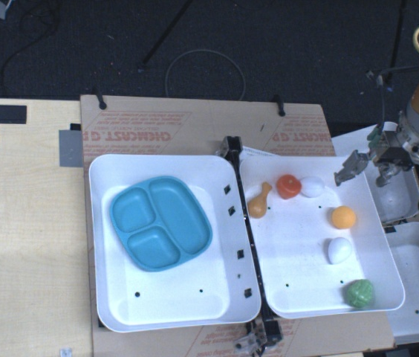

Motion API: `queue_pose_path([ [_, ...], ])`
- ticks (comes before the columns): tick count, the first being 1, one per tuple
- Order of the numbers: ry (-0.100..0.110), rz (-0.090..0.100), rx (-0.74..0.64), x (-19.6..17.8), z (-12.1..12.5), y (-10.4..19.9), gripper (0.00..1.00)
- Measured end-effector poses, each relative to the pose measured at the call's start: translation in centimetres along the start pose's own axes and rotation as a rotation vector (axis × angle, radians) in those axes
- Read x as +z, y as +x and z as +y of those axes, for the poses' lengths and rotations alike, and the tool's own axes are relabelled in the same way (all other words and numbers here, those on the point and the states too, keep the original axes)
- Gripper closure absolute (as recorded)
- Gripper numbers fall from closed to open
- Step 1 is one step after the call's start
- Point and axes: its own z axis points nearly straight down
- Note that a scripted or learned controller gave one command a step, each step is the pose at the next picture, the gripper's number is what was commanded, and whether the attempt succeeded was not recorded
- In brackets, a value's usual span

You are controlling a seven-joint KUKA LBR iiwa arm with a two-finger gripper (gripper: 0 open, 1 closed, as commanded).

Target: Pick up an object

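Gripper (367,168) w/ fingers apart, holding nothing, hovers by right bin (306,303) top-right corner, above orange ball (343,217).

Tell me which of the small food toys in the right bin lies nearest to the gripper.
The orange ball lies nearest the gripper, by the bin's right wall. The white egg, the red tomato and the green toy lie farther off.

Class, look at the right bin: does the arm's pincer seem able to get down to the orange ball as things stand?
Probably yes. The pincer hangs over the right bin's far right rim, and the orange ball lies just below it, apart from the white egg and other items, with nothing over it.
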Motion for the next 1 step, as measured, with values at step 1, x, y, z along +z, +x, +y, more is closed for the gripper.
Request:
queue_pose_path([
  [1, -0.013, -0.003, -0.002, -0.72, 0.20, 0.02, 0.00],
])
